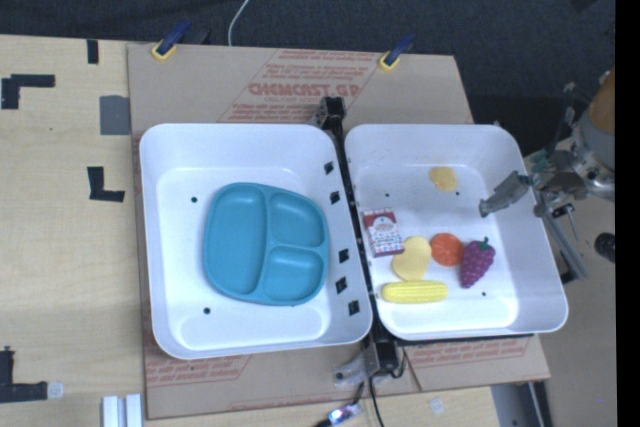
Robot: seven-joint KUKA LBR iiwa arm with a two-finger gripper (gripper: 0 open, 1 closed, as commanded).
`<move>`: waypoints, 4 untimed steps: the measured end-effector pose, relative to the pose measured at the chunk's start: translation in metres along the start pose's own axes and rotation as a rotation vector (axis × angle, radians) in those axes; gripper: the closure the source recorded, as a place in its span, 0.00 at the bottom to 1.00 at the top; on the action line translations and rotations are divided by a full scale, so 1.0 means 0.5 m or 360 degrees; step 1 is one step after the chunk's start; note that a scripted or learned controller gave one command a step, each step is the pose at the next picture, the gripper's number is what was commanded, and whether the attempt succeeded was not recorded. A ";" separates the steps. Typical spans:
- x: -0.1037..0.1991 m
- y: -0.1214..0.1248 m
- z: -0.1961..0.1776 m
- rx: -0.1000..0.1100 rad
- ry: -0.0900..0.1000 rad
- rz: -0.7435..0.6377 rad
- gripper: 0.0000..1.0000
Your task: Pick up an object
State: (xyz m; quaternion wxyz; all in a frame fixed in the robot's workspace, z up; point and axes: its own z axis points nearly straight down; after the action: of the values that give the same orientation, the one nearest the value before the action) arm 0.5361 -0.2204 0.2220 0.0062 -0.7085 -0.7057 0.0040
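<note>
Wooden counter [60,245] carrying a cardboard sheet [300,85], on which two shallow white bins sit side by side. Left bin [165,155]: one blue divided tray [266,243], lying flat near its centre. Right bin [505,150]: six small candidates for the pick. A small yellow piece [443,178] lies alone toward the far wall. Nearer the front, a red-and-white card box [382,232] sits by the dividing wall; a pale yellow fruit [411,259], an orange ball [446,248] and purple grapes [477,261] form a tight row, apparently touching; a corn cob [414,292] lies just in front of them.

My jaws [500,195] hang at the right bin's right side, above the floor and apart from every object, nearest the grapes. One grey finger [503,192] is visible pointing left; I cannot tell how far the jaws stand open, and nothing shows between them.

Risks, as I judge them: a descent into the crowded row may land a finger on a neighbour, scattering the fruit instead of enclosing one. Rounded pieces may roll or squirt out on closing. A descent close to the right wall may catch the rim.
</note>
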 end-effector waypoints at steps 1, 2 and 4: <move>0.002 0.006 -0.016 -0.0020 -0.0005 -0.0008 0.00; 0.013 -0.011 0.098 -0.0013 -0.0003 -0.0008 0.00; 0.036 -0.008 0.277 -0.0021 -0.0004 -0.0008 0.00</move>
State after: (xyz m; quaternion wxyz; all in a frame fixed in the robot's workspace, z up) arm 0.5302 -0.2018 0.0839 0.0005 -0.7068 -0.7074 0.0002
